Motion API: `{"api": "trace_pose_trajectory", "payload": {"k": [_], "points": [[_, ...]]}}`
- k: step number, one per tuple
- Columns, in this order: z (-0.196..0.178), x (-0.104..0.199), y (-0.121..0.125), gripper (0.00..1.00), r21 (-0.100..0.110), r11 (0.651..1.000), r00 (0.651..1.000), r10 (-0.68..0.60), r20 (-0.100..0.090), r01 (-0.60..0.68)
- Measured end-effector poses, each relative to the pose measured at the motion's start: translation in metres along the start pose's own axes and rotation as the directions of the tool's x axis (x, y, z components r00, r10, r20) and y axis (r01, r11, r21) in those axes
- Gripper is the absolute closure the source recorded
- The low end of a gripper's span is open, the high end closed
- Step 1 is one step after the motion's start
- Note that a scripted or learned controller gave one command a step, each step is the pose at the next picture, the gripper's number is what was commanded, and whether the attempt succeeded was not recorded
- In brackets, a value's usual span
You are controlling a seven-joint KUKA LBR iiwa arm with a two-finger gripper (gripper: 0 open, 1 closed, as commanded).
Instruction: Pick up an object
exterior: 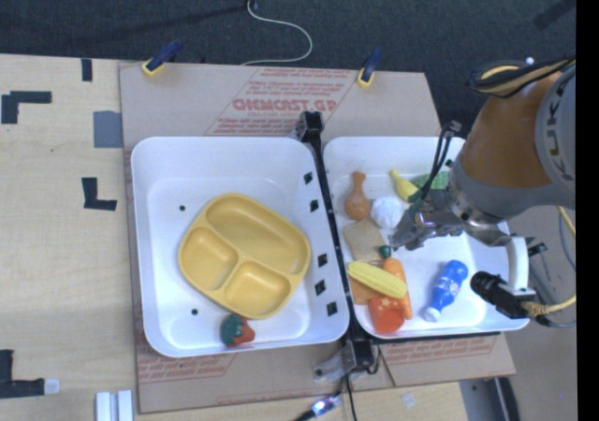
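The hand (418, 225) hung low in the right white bin (468, 321), just beside a round white ball (386, 212). Below it lay a yellow plastic corn cob (377, 278); to its lower right, a blue bottle (445, 286). Far left sat a yellow divided plate (245, 254).

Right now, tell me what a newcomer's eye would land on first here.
First the big yellow divided plate lying in the left bin, with a small red and green toy by its near edge. Then the grey-and-orange arm, its gripper down among the crowded toy foods in the right bin: corn cob, blue bottle.
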State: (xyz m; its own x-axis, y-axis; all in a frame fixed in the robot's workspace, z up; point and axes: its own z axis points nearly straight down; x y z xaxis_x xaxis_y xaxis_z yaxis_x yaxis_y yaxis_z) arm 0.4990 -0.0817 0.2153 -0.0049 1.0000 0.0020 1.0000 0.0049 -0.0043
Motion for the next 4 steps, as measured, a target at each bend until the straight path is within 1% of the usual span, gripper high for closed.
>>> {"api": "trace_pose_trajectory", "payload": {"k": [1,2,3,4], "points": [[-0.001,0.054,-0.011,1.0,0.0,1.0,1.0,-0.001,0.0,0.001],[0.001,0.047,-0.012,1.0,-0.001,1.0,1.0,0.004,0.002,-0.004],[-0.019,0.043,-0.014,1.0,-0.003,1.0,1.0,0.004,0.002,-0.004],[-0.017,0.042,-0.005,1.0,-0.002,1.0,1.0,0.002,0.001,-0.002]]}}
